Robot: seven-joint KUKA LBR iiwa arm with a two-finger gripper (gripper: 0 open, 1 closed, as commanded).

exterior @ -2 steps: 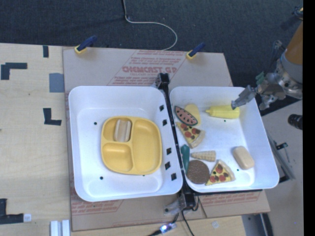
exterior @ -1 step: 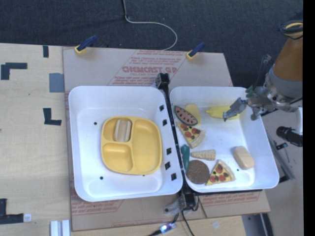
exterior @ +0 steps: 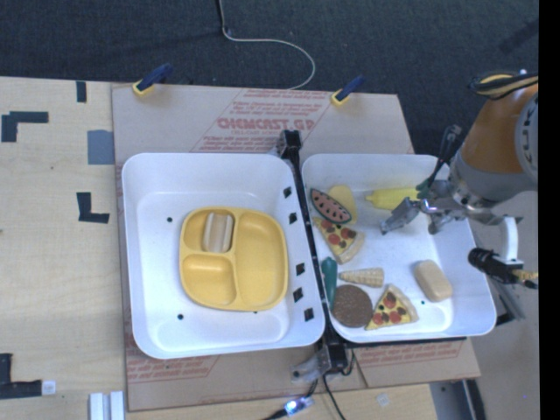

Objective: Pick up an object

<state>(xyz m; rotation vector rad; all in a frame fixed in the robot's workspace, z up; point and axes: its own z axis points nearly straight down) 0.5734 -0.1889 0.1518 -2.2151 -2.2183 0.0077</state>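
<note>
Two fingers of the gripper (exterior: 418, 215) are spread apart above the right bin (exterior: 464, 326), with nothing between them. One finger (exterior: 395, 218) points left and down toward the bin floor; the other sits to its right, near the bin's right wall. The grey arm (exterior: 499, 160), with its orange band, enters from the right edge of the view.

Items in the right bin, listed by nearness to the gripper:
- A yellow banana-shaped piece (exterior: 389, 198) lies just above and left of the fingers, near the left finger.
- A tan bread-like block (exterior: 432, 280) lies below the gripper, apart from it, near the right wall.
- A watermelon slice (exterior: 331, 206) rests against a pale yellow rounded piece (exterior: 344, 197) at the upper left of the bin.
- A pizza slice (exterior: 340, 239) lies just below the watermelon slice.
- A pale corn-like piece (exterior: 363, 276) lies at centre left.
- A teal handle-shaped item (exterior: 329, 278) lies along the left wall.
- A round brown cookie (exterior: 352, 305) touches a second pizza slice (exterior: 391, 309) at the lower edge.

The left bin (exterior: 149, 322) holds a yellow divided plate (exterior: 254, 265). A small tan piece (exterior: 217, 231) rests in the plate's upper left compartment.

Both bins sit on a cardboard sheet (exterior: 236, 121) held by two blue-and-yellow clamps (exterior: 152, 78) at its far edge. A white cable (exterior: 262, 38) runs across the dark floor beyond.
</note>
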